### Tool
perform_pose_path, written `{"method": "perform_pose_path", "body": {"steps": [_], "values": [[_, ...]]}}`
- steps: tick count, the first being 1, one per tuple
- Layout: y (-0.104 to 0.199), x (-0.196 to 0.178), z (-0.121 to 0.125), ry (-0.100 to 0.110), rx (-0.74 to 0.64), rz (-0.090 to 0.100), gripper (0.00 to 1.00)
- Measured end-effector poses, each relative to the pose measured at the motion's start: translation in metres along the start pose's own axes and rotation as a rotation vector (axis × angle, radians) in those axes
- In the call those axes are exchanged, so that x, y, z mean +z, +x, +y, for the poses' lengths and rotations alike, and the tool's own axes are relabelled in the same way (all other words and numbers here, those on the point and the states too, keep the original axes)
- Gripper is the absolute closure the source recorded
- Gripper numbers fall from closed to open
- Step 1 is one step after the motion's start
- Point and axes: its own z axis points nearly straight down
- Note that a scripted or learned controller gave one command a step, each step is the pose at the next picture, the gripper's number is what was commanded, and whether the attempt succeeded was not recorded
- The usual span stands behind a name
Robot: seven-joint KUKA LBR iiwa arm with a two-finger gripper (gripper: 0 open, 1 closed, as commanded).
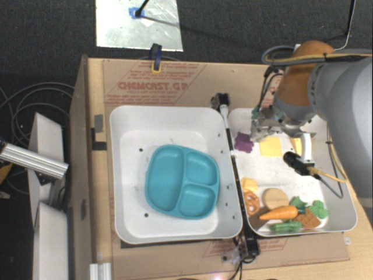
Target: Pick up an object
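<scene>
Brown cardboard (151, 86) is laid over the bench, and two shallow white bins are set side by side on it. At the far left corner of the right bin (349, 214) the gripper (263, 130) is seen low over the floor of the bin, between two small things: a purple piece (243, 143) lies just to its left, close to the wall shared by the bins, and a flat yellow slice (271, 148) lies just to its near right. Nothing can be seen held, and whether the gripper is open or closed cannot be told from this slant. Nearer in the same bin a cluster of toy food is gathered along the near wall: a yellow-orange piece (249, 185) with a pretzel (252, 202) touching it, a round tan bun (275, 198) just beside them, a carrot (280, 213) lying across the front of the bun, and green pieces (317, 207) crowded at the right end. The grey arm (344, 98) is brought in from the right, its orange band (294, 80) above the wrist. In the left bin (125, 156) a teal divided plate (180, 179) is set flat, a little right of the middle. Beyond the far edge of the cardboard a shiny silver sheet (140, 16) lies on the dark floor, and to the left of the bench loose cables (29, 109) and a metal bar (32, 159) are seen, well apart from both bins.
</scene>
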Motion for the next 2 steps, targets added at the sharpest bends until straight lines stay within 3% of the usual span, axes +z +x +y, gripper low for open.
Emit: {"method": "perform_pose_path", "body": {"steps": [1,2], "values": [[-0.0001,0.0005,-0.0002,0.001,0.000,0.000,0.00],[0.0025,0.0077,-0.0055,0.005,0.001,0.000,0.00]]}}
